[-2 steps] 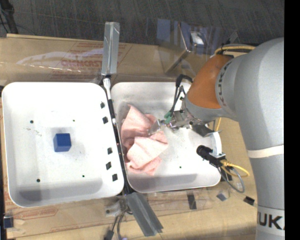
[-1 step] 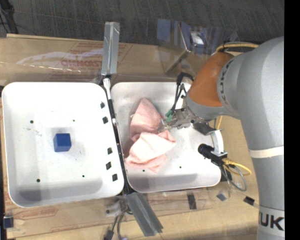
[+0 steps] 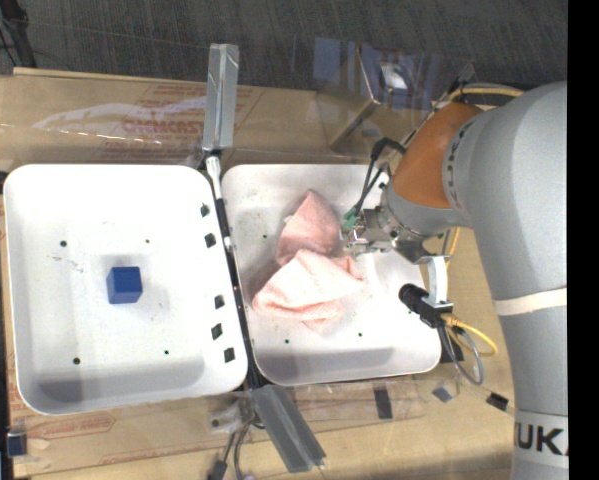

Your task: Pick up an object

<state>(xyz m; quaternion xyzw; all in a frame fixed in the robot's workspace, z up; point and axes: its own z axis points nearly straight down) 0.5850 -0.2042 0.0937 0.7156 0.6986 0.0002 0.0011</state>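
Observation:
A crumpled pink cloth (image 3: 307, 263) lies in the middle of the right bin (image 3: 279, 363). A small blue cube (image 3: 125, 284) rests on the floor of the left bin (image 3: 39, 218). My gripper (image 3: 355, 236) is down inside the right bin at the cloth's right edge, touching or nearly touching the fabric. The wrist and its orange band (image 3: 424, 163) cover most of the gripper.
A grey metal divider (image 3: 219, 118) with black clips runs between the two bins. Cables and a black connector (image 3: 424, 303) hang by the right bin's right side. The bins sit on a cardboard-covered bench (image 3: 99, 108).

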